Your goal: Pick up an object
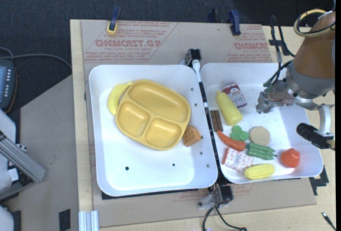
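**Hovering over the right bin, nothing in my grip**

My gripper (268, 101) hangs over the upper right part of the right white bin (314, 168), and nothing sits between my fingers. Whether they're spread or pinched, I honestly can't tell from this angle, too small and murky.

Closest stuff to grab: a yellow plastic mustard bottle (228, 108) lying tilted to my left, with a small red-and-white packet (234, 94) touching its upper end. Below me there's a round tan cookie-looking disc (259, 134), a green leafy toy veggie (239, 133), an orange-red carrot or pepper (230, 141), a green bean pod (260, 151), a red tomato (290, 158), a yellow corn cob (258, 172) and a red-checked wrapper (236, 160), all crowded together near the bin's lower edge.

Across the divider, the left white bin (154, 176) holds a yellow sectioned plastic tray (152, 114) lying over a yellow banana (114, 98), plus a brown croissant-like pastry (191, 136) touching the tray's right corner.
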`<state>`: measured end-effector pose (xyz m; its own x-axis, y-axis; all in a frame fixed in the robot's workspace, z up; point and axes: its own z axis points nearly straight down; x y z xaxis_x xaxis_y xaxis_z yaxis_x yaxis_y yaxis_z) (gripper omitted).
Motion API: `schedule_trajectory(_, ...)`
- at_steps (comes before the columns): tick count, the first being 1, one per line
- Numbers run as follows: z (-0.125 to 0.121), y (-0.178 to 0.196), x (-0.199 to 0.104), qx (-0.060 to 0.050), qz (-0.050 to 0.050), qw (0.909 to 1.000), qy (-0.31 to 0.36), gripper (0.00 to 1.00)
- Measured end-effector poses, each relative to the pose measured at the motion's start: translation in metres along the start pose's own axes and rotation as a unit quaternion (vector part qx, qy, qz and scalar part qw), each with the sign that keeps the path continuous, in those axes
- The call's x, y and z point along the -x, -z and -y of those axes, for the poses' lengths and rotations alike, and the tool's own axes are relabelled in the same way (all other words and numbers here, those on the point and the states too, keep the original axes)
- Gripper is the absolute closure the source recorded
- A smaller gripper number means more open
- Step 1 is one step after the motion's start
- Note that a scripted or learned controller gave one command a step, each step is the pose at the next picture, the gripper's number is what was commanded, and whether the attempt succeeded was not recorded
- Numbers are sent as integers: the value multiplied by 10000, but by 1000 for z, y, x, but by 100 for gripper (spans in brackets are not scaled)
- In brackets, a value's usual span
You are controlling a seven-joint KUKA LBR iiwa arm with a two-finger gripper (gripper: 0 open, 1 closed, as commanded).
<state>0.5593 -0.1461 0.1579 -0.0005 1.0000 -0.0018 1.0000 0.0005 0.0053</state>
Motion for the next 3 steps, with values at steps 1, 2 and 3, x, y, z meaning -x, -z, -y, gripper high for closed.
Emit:
schedule_trajectory(1,-9,47,-2,8,3,10000,5,100)
schedule_trajectory(2,-11,69,-2,-1,-1,10000,3,100)
schedule_trajectory(3,-20,61,-56,-33,-18,10000,22,100)
